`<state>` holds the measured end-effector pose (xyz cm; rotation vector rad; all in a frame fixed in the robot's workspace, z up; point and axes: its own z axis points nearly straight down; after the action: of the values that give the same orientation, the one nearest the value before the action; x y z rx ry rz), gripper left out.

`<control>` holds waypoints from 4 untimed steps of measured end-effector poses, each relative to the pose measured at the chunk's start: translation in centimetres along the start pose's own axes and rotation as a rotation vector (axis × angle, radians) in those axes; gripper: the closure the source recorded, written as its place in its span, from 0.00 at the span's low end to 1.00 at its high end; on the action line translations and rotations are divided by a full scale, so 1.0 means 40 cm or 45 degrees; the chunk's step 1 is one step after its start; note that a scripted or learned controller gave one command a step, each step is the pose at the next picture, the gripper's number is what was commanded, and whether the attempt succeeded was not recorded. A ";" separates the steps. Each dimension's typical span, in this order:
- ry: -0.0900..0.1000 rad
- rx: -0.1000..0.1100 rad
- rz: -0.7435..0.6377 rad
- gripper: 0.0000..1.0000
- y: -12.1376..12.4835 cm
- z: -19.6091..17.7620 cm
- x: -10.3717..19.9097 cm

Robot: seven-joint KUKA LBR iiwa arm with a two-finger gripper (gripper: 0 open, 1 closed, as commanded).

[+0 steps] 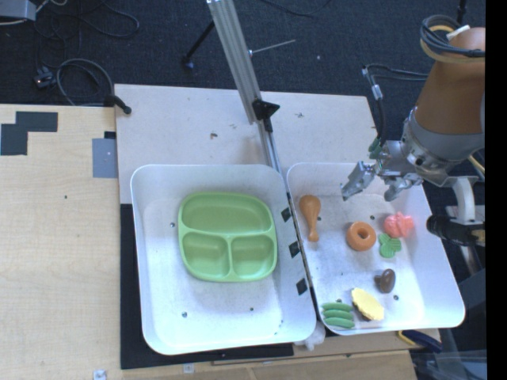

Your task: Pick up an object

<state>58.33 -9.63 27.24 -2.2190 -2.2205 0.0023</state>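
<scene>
The bench (190,125) carries two shallow white bins side by side, which keeps the loose items corralled and within the arm's reach. The left bin (150,291) holds a green divided plate (227,237), lying flat near its middle. The right bin (432,291) holds the small pieces, scattered apart from one another so that each can probably be approached on its own.

The grey arm (447,93) reaches in from the right and hangs over the upper part of the right bin. Its gripper (379,182) hovers above bare bin floor with the jaws spread apart and nothing between them; that looks like a readiness to descend on something.

Any of the toy pieces could be the object to pick. A tan drumstick (310,214) lies near the bin's left wall, just below and left of the gripper. An orange doughnut (361,236) sits below the gripper, with a pink piece (399,225) and a green piece (390,248) touching each other to its right. Lower down are a dark brown piece (385,280), a yellow piece (367,305) and green pods (338,315) against the front rim.
</scene>
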 end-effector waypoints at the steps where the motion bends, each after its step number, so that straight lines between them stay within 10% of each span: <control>1: 0.000 -0.001 0.003 0.00 0.000 0.000 -0.002; 4: 0.001 0.007 0.003 0.00 0.010 0.420 0.006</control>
<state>58.68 -9.37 10.45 -2.2186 -2.2144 0.0079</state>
